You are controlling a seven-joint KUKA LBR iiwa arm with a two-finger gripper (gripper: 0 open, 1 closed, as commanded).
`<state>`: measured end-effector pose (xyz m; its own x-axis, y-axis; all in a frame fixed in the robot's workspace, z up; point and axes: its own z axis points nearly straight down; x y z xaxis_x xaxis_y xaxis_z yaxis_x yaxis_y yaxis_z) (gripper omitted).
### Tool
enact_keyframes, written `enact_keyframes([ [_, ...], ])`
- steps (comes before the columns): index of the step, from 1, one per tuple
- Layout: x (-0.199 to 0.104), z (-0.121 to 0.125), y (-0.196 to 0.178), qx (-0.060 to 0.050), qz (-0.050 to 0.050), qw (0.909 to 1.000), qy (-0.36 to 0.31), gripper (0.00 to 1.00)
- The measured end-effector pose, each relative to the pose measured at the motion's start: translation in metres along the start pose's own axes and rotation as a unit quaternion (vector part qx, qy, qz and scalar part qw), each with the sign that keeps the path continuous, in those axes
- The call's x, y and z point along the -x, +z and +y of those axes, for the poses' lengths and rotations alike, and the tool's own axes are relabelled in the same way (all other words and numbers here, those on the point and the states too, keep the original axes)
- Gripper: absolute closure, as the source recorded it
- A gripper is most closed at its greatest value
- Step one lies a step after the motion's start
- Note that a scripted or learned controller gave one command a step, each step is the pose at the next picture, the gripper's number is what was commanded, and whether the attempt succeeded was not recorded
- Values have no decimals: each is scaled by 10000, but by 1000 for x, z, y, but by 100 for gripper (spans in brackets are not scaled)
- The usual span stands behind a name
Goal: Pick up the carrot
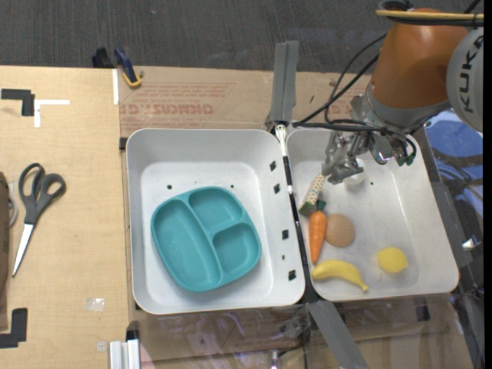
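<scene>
While the banana [340, 274] and the lemon [392, 260] lie nearest in the right bin [430, 206], the carrot [317, 235] sits just behind them, against the bin's left wall and touching a tan ball [339, 230]. Farther back, the gripper [343, 167] hangs above the bin floor, carrying nothing. A good grasp probably means descending over the carrot's middle, straddling its width, clear of the ball.

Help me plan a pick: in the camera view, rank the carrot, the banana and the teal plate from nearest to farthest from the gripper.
From the gripper:
1. carrot, just below it, by the right bin's left wall.
2. banana, lower, near that bin's front edge.
3. teal plate, over in the left bin.
</scene>
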<state>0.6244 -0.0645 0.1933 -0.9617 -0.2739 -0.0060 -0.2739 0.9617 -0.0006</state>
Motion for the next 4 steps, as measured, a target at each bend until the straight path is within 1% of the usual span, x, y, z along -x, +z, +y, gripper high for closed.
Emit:
enact_keyframes([
  [1,-83,51,1,-8,27,9605,2784,100],
  [2,-68,100,-29,-6,5,9842,1771,100],
  [3,-60,97,-73,2,9,9999,-168,100],
  [4,-105,126,-39,8,27,9989,-478,100],
])
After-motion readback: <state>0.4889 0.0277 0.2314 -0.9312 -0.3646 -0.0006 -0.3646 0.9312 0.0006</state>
